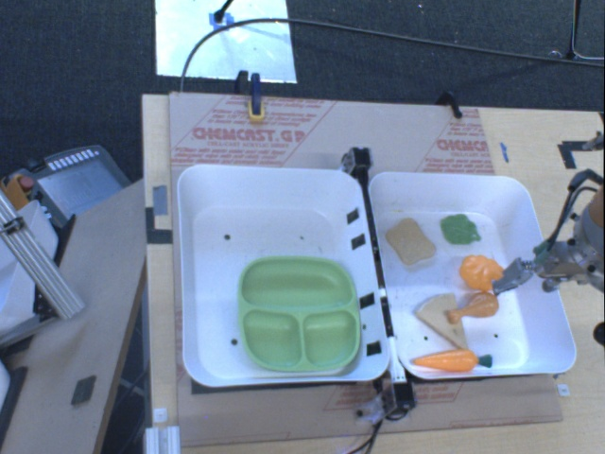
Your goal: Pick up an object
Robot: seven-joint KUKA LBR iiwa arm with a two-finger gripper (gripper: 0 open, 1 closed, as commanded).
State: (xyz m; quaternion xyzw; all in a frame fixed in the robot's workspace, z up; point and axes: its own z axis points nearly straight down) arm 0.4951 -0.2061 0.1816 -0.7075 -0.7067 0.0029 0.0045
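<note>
Holding toy foods, the right bin [544, 253] hosts a gripper [515, 274], grip unclear.

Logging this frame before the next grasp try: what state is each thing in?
Green divided tray: flat in the left bin, compartments bare.
Carrot: lying on its side near the right bin's front wall.
Tan square: lying flat.
Green piece: lying loose, untouched.
Orange piece: resting beside the gripper.
Drumstick: lying on the tan wedge.
</note>
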